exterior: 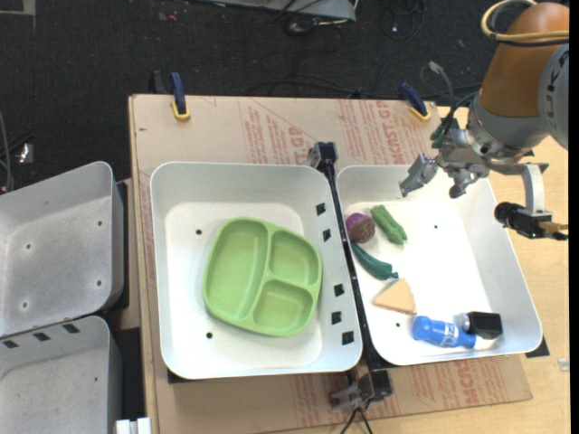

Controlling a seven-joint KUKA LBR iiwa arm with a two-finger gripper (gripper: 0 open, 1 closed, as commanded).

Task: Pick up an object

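My gripper (441,177) hangs over the far edge of the right bin (507,269), fingers spread open with nothing between them. Below and to its left lie a green pickle-shaped piece (389,223) and a purple round object (361,228). A dark green curved piece (372,260) lies nearer the bin's left wall. An orange wedge (395,297) sits toward the front. A blue bottle (443,332) lies at the front of the bin next to a black block (484,324).
The left bin (181,197) holds a light green divided plate (263,277). A black divider with clamps (342,251) runs between the bins. Blue and yellow clamps (179,98) pin the cardboard at the back. White panels (54,233) lie at the far left.
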